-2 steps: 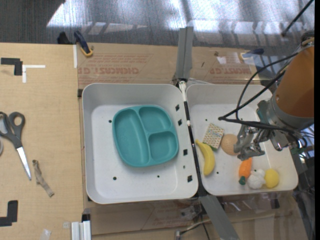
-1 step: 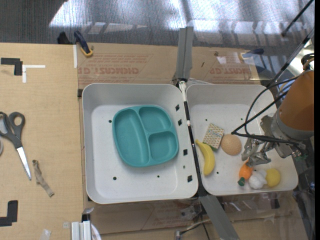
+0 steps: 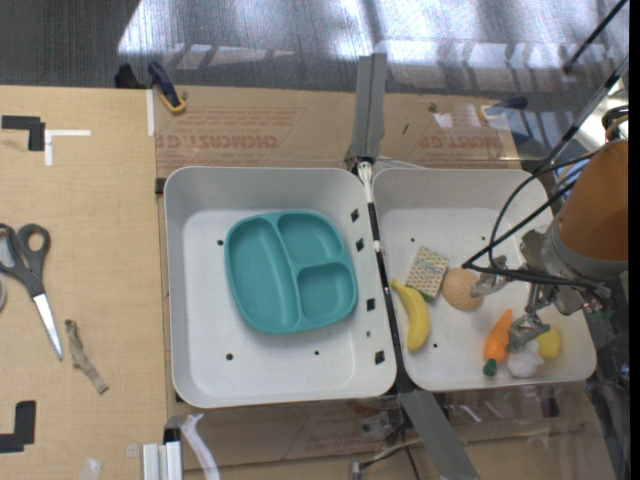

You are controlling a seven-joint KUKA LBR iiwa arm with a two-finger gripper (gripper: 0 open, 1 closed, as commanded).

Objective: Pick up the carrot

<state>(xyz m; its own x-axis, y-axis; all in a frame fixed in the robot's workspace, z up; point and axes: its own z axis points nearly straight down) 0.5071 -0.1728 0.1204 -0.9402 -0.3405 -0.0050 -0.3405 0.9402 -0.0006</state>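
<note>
Near the right bin's [image 3: 440, 376] front edge, the carrot [image 3: 497, 340] lies just left of the gripper [image 3: 527, 330]; I cannot tell its grip state. Crowding lemon [image 3: 549, 343] could foul the grasp.

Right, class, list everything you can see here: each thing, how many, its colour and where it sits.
Bins: two, white, side by side on the bench.
Plate: one, teal, divided, left bin.
Banana: one, yellow, right bin, left side.
Packet: one, patterned, above the banana.
Ball: one, tan, right bin middle.
Carrot: one, orange, right bin, front.
Lemon: one, yellow, right of the carrot.
Scissors: one, grey, bench far left.
Gripper: one, grey, beside the carrot.
</note>
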